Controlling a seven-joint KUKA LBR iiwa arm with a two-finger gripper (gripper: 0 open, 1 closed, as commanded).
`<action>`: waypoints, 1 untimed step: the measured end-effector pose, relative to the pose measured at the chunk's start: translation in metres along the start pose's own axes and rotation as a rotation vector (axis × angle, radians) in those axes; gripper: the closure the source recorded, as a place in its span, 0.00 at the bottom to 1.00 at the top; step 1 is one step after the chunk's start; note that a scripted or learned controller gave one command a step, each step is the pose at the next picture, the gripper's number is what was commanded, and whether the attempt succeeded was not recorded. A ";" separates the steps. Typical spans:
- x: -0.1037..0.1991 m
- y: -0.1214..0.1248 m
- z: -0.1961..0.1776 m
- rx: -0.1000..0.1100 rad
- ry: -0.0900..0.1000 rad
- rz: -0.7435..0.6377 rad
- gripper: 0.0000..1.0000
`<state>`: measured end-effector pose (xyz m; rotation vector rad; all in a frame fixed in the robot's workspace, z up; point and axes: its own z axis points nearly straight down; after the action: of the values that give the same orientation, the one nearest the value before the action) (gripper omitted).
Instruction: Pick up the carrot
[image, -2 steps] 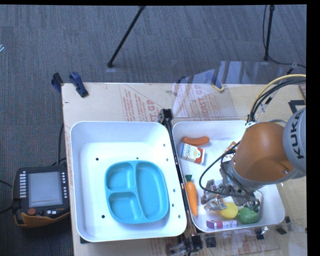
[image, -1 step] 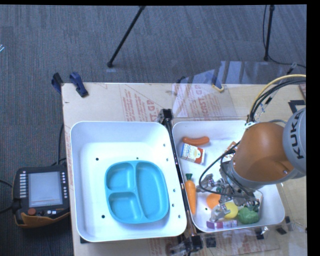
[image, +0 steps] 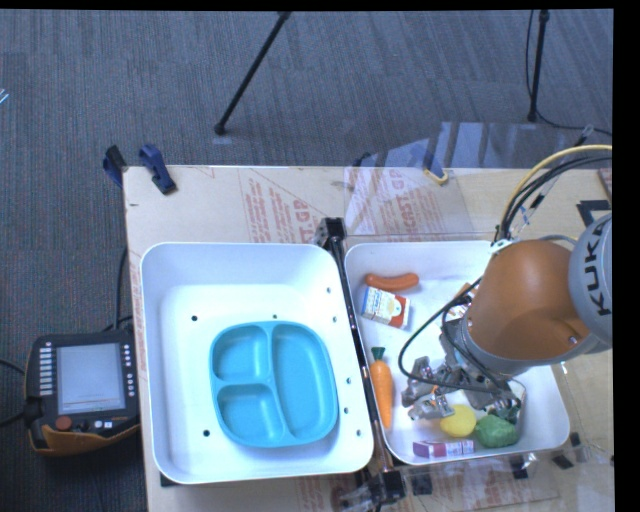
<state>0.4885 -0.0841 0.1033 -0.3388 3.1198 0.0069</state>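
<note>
The pincer (image: 428, 393), its state being impossible to tell, is hovering just right of the carrot (image: 381, 392), whose long axis is running near-to-far.

The grey arm with its orange band reaches in from the right, its gripper (image: 428, 392) pointing down and left.

Two white bins, the left bin (image: 160, 300) and the right bin (image: 455, 255); one blue divided plate (image: 273, 383); one carrot (image: 382, 392); one sausage (image: 391, 282); one small carton (image: 386, 305); one yellow lemon (image: 459, 423); one green item (image: 496, 431); one handheld controller (image: 82, 387).
</note>
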 end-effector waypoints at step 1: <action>-0.017 0.083 -0.085 0.001 -0.001 -0.061 1.00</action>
<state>0.4866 -0.0002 0.1882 -0.4335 3.1066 0.0053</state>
